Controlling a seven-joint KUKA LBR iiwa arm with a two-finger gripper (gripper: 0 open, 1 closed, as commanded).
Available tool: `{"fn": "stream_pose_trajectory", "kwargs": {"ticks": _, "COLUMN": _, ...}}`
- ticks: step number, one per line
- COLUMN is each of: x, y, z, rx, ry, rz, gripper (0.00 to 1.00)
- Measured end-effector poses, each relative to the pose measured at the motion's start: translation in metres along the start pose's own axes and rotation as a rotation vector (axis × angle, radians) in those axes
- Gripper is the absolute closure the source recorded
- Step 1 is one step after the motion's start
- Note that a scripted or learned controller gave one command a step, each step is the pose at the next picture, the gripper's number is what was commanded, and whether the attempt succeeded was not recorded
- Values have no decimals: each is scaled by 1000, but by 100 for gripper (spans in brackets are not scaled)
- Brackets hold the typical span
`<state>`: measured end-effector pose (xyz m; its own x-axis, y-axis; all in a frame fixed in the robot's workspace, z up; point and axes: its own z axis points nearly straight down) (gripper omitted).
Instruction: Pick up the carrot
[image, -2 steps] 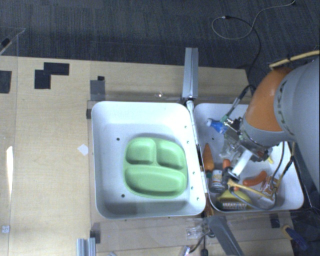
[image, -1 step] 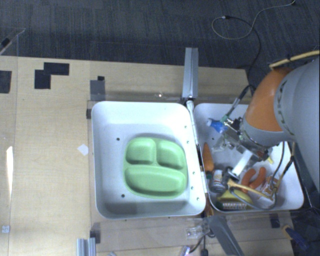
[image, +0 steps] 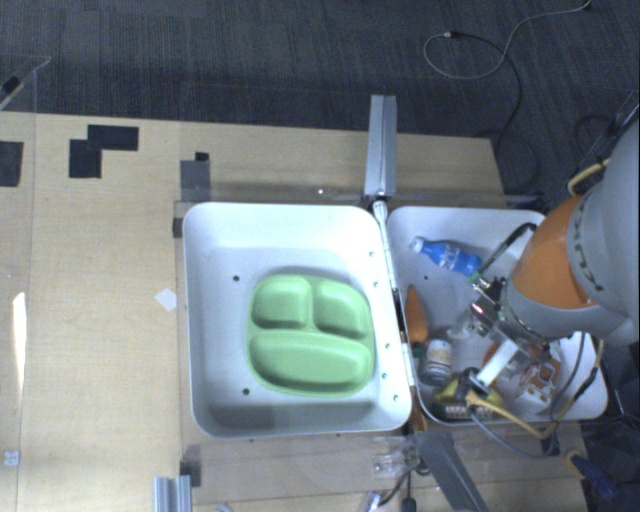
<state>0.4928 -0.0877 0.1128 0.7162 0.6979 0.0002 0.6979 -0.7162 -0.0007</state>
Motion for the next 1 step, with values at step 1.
{"fn": "stream_pose_trajectory", "kwargs": {"ticks": 1, "x": 1, "y": 1, "z": -11, "rx": -1, "ry": 2, "rz": -2, "gripper": 100}}
